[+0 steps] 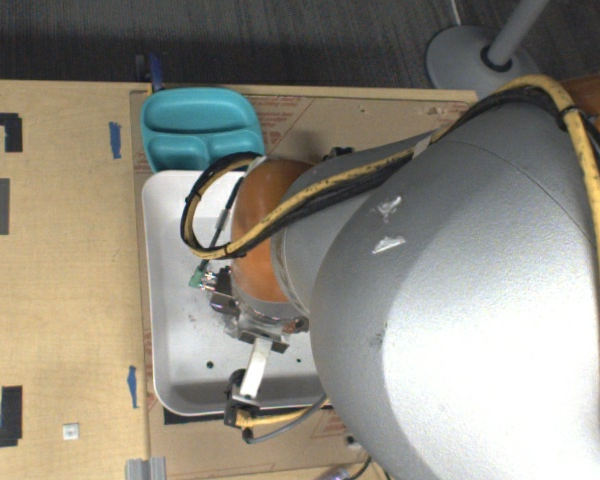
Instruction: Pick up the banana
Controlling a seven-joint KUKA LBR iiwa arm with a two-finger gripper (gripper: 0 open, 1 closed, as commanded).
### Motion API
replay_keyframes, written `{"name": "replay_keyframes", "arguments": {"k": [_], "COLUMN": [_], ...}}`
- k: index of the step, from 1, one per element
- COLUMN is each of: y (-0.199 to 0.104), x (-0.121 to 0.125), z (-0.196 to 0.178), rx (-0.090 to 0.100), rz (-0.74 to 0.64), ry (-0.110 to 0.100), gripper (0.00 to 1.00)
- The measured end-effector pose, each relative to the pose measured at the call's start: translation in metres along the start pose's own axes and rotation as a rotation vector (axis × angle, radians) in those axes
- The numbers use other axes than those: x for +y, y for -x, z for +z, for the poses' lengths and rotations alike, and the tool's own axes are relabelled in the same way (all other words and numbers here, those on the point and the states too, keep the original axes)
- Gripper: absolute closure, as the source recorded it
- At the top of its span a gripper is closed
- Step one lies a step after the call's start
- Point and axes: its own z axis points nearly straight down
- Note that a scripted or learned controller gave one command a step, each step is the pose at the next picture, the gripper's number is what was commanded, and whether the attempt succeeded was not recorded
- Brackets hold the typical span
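My grey arm (450, 298) reaches in from the right and covers most of the white bin (170, 298). Its orange band (260, 238) sits over the middle of the bin. Below the band, my gripper (248, 330) points down into the bin, and the wrist above hides what lies under it. A black and yellow cable (205, 208) loops off the wrist over the bin's far left part. The arm also hides the bin floor to the right.
A teal moulded tray (200, 128) lies at the bin's far edge. Bare white floor shows along the bin's left side. Brown cardboard (60, 268) with blue tape marks covers the bench to the left. A grey lamp base (470, 53) stands beyond the bench.
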Motion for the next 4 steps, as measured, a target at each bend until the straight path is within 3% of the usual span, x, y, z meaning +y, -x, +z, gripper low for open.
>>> {"name": "replay_keyframes", "arguments": {"k": [2,3,4], "y": [-0.001,-0.001,0.028], "x": [0.000,-0.001,0.009], "z": [-0.019,-0.019,-0.074], "rx": [-0.001,-0.001,-0.005], "rz": [-0.002,-0.002,-0.332], "ry": [0.000,-0.001,-0.001], "gripper": [1.00,0.00,0.00]}}
